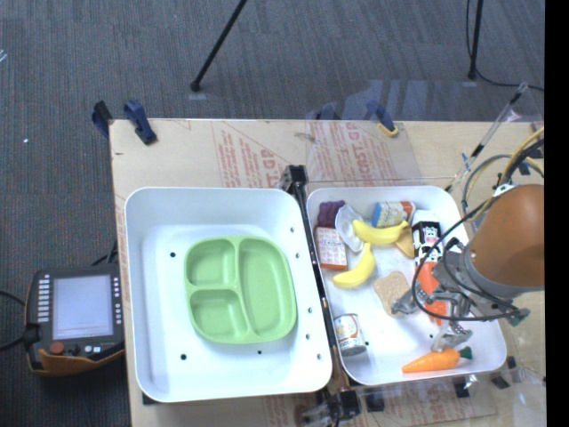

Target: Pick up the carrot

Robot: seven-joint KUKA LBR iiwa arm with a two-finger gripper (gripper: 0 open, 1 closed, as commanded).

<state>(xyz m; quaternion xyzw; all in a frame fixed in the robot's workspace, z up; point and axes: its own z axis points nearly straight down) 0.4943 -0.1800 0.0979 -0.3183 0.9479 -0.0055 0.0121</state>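
Observation:
The carrot (431, 360), orange with a green tip, lies flat near the front edge of the right bin (384, 376), pointing left. My gripper (434, 313) hangs low over the bin's right side, just behind the carrot and apart from it. An orange-red thing (427, 280) shows under the gripper, partly hidden by it; I cannot make out what it is.
The right bin also holds two bananas (378, 232), a bread slice (391, 289), a small can (348, 334), a red packet (331, 248), a purple item (331, 212) and a black-and-white carton (428, 237). A green divided plate (240, 289) sits in the left bin (135, 238).

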